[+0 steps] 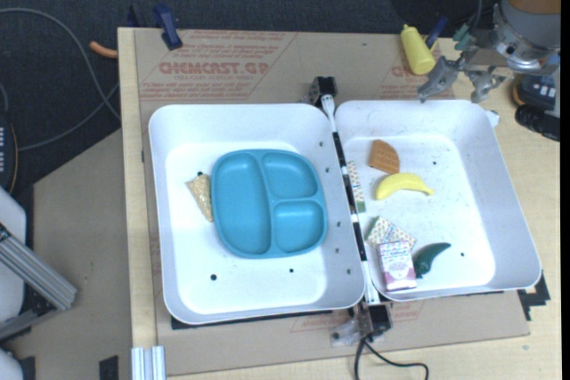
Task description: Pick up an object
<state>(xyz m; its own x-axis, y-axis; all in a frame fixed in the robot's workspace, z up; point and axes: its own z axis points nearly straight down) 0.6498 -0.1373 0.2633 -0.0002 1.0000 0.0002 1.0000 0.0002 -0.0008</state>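
The hand (461,77) hangs just above the right bin's (503,191) far rim, fingers spread apart with nothing between them. Well below it, inside the bin, lies the banana (403,185), with a brown wedge (385,157) just above it and a carton (395,262) and green pepper (430,258) at the near wall. Left of that bin, a blue plate (267,200) sits in its twin. Cardboard covers the desk (223,62).
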